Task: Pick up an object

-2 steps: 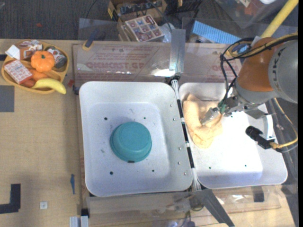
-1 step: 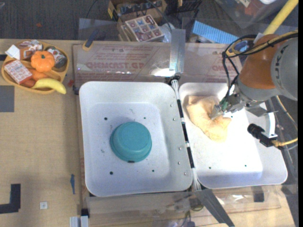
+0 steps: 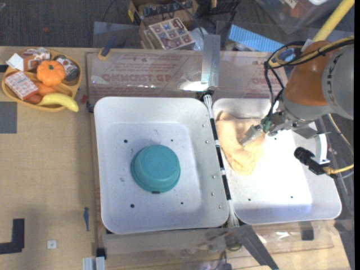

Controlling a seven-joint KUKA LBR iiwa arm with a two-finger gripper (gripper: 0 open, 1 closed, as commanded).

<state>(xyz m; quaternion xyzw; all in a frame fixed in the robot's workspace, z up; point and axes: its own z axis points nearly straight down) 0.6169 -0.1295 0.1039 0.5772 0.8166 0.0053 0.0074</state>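
Observation:
A crumpled tan cloth (image 3: 239, 153) lies along the left side of the right bin (image 3: 292, 190). An upturned teal bowl (image 3: 156, 168) sits in the middle of the left bin (image 3: 112, 128). My gripper (image 3: 248, 139) reaches in from the right and slants down to the left, its tip against the upper right part of the cloth. The cloth bunches up around the tip. The grey and orange wrist (image 3: 306, 89) hangs over the right bin's far right corner.
A yellow dish (image 3: 11, 89) with a banana, a small pumpkin and packets stands on the bench at the far left. The ridge between the two bins (image 3: 216, 151) runs just left of the cloth. Black and yellow cables (image 3: 315, 162) trail over the right bin's right side.

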